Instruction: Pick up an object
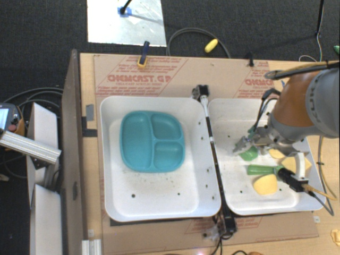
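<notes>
1. The gripper (245,144) sits low in the right bin (234,195), at a green piece (247,154) (whether it is gripped, I cannot tell).
2. A yellow piece (265,184) lies nearby.
3. A teal plate (152,141) rests in the left bin (114,195).

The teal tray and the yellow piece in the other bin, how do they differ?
The teal tray is large and split into compartments; the yellow piece is small and rounded, with no divisions. The tray lies alone in the left bin; the yellow piece sits in the right bin among other small items, beside a green object and near the gripper. Both lie flat on a white bin floor.
</notes>
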Controlling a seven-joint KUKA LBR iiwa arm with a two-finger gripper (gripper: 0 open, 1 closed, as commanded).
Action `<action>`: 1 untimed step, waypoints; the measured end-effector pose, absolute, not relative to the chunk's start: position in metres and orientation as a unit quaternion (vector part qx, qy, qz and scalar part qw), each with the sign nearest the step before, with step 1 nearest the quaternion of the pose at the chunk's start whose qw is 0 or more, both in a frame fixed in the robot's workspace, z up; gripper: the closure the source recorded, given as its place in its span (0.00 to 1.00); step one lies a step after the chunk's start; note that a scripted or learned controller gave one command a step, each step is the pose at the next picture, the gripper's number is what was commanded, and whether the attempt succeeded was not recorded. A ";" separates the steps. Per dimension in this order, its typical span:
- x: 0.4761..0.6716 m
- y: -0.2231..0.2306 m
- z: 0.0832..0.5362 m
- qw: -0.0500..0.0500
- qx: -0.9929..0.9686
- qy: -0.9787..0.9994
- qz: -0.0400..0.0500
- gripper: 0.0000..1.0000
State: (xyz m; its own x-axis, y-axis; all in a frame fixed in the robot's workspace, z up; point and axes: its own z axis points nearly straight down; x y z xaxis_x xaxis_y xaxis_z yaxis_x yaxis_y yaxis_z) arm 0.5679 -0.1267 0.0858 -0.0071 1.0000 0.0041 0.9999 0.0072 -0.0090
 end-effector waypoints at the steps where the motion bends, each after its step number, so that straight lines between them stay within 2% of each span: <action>1: 0.571 -0.130 0.105 -0.001 -0.706 -0.709 -0.001 1.00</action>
